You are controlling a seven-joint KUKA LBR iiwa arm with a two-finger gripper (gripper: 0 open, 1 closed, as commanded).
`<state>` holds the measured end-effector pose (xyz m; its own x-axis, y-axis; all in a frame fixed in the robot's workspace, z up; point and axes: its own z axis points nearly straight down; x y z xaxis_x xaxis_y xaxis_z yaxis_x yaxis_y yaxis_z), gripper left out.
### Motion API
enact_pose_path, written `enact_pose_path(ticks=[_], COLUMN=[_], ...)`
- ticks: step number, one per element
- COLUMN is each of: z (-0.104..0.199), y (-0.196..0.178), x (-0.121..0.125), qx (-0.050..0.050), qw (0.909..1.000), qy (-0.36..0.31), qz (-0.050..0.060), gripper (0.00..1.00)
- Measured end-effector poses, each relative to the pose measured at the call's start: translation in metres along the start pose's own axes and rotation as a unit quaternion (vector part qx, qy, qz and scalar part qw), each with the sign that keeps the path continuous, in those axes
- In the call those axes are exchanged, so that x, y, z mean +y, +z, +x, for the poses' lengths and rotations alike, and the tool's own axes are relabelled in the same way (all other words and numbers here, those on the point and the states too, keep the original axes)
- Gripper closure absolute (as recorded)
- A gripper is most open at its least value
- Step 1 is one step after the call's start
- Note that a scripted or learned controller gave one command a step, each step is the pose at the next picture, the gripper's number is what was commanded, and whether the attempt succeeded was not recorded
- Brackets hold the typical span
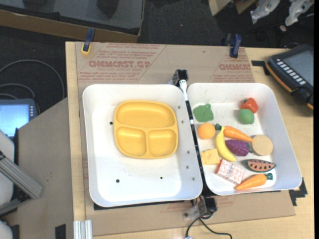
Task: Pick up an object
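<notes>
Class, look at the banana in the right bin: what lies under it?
The banana overlaps a yellow cheese wedge and the purple grapes; the covered parts of each stay hidden.

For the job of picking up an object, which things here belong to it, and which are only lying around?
Belong to the job:
right bin, banana, orange, two carrots, grapes, green leaf, watermelon slice, cracker packet

Lying about:
yellow divided tray, left bin, clamps, tablet
</notes>
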<state>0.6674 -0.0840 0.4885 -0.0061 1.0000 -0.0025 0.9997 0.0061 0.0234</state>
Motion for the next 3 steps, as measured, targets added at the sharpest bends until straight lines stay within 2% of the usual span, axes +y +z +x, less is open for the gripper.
enact_pose_path(ticks=[1, 2, 3], z=[-0.002, -0.002, 0.07], y=[0.001, 0.001, 0.091], x=[0.0, 0.0, -0.042], qx=[-0.001, -0.001, 0.003], qw=[1.0, 1.0, 0.9998], qy=[0.002, 0.002, 0.0], qz=[0.008, 0.009, 0.017], gripper=[1.0, 0.0, 0.0])
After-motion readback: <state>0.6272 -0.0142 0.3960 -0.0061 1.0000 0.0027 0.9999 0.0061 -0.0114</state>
